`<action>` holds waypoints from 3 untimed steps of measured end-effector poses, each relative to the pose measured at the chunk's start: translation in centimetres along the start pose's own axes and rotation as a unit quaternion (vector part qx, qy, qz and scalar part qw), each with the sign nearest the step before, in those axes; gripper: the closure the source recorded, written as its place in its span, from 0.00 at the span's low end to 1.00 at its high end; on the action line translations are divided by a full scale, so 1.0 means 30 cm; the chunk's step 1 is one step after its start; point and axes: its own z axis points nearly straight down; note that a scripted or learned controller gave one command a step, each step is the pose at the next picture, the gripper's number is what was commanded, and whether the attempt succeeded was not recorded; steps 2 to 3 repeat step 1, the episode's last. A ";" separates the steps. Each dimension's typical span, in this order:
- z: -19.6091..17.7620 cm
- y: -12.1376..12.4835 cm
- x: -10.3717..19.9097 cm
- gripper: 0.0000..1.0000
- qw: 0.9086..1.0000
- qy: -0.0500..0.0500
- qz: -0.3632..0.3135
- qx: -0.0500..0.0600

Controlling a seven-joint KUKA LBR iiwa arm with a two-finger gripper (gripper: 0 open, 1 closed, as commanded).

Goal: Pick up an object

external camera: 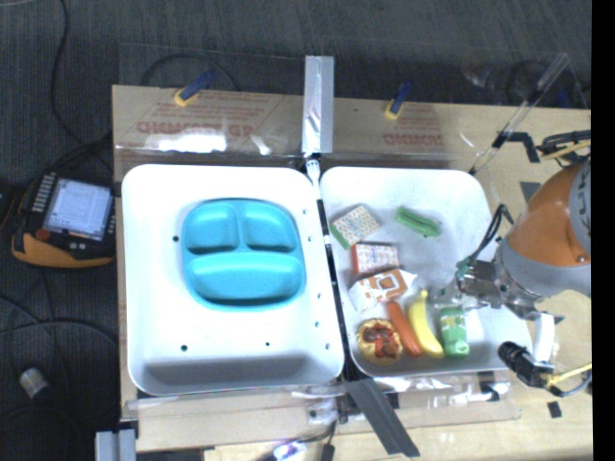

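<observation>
Currently we hover our two-finger gripper [468,291] low in the right shallow white bin [478,192], just above the green rectangular packet [453,333] beside the yellow banana [424,321], presumably lining up a grab; grip state unclear.

Pincer [459,291] low, arm [553,238] from right

red print on cardboard sheet [207,123] unreadable.
</observation>
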 end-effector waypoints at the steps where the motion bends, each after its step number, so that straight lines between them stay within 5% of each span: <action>1: -0.338 -0.037 0.099 1.00 1.000 -0.005 0.012 0.004; 3: -0.338 -0.037 0.099 1.00 1.000 -0.005 0.012 0.004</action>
